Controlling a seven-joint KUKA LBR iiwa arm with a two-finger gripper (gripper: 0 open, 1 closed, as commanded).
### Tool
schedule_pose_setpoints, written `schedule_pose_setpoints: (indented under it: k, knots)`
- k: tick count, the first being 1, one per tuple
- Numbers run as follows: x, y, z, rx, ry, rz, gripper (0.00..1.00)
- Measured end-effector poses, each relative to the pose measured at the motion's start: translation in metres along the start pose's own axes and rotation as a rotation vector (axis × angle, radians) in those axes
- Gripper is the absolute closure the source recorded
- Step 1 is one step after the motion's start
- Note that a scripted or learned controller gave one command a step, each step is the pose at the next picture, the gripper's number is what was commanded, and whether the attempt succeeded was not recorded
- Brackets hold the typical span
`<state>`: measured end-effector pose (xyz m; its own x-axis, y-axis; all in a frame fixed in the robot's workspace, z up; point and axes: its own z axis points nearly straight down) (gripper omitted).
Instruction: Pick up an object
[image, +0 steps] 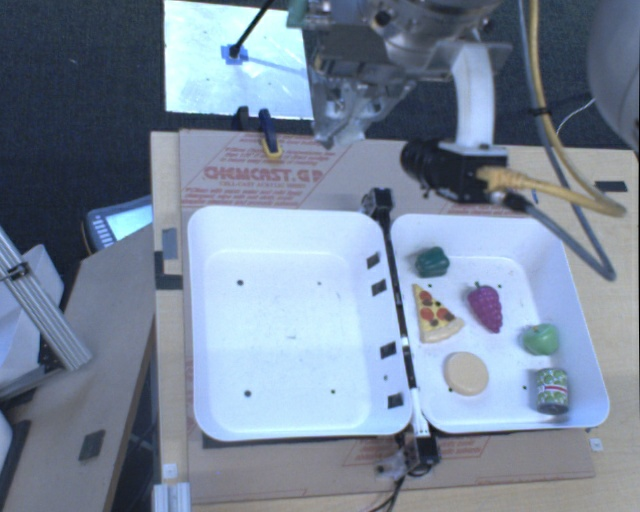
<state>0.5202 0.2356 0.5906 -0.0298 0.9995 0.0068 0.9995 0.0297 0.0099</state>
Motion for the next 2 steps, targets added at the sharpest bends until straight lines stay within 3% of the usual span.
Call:
schedule_pose_setpoints:
  k: [1,2]
  knots:
    - [0.0,0.0,0.0,0.001,0.0,-0.001,0.0]
    - [0.0,0.0,-0.011,-0.001,0.001,-0.004,1.0]
